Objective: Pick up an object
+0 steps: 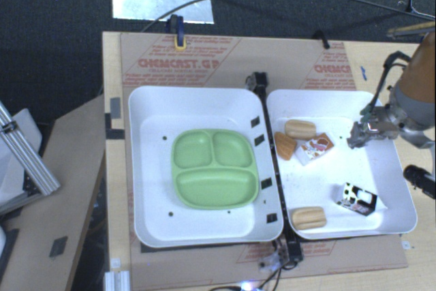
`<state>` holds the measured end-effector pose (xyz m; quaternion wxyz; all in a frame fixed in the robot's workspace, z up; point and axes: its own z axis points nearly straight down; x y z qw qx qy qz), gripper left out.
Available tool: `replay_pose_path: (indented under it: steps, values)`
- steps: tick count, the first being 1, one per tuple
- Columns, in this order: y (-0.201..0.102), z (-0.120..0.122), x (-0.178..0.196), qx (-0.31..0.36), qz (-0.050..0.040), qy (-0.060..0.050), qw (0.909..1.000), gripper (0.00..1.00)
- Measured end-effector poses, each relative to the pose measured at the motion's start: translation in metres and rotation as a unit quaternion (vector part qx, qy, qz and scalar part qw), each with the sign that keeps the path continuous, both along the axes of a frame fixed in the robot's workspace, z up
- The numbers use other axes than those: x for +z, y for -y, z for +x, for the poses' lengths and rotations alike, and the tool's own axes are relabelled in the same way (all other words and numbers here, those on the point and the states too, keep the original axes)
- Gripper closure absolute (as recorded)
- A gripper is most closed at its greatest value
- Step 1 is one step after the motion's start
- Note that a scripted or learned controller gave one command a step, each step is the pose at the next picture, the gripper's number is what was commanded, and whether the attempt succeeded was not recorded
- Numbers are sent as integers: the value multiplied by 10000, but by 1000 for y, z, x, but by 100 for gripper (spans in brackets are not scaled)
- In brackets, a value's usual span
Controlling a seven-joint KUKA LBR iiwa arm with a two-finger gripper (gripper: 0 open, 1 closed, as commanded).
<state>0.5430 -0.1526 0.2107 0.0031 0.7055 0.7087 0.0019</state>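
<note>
Well, the arm comes in from the right, and its hand hangs over the right bin, near that bin's far right part — I cannot tell from where I stand how the hand is set. Nothing shows in it. Under and left of it lie the things to pick: a tan bread roll, an orange-brown piece just beside it, and a small red-and-white packet touching that piece. Nearer the front sit a black-and-white packet and another tan roll. The left bin holds a green divided plate — three compartments.
</note>
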Motion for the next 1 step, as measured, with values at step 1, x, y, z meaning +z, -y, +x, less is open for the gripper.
replay_pose_path:
  steps: [1]
  values:
    - [-48, 21, 13, 23, 7, -17, 10000, 100]
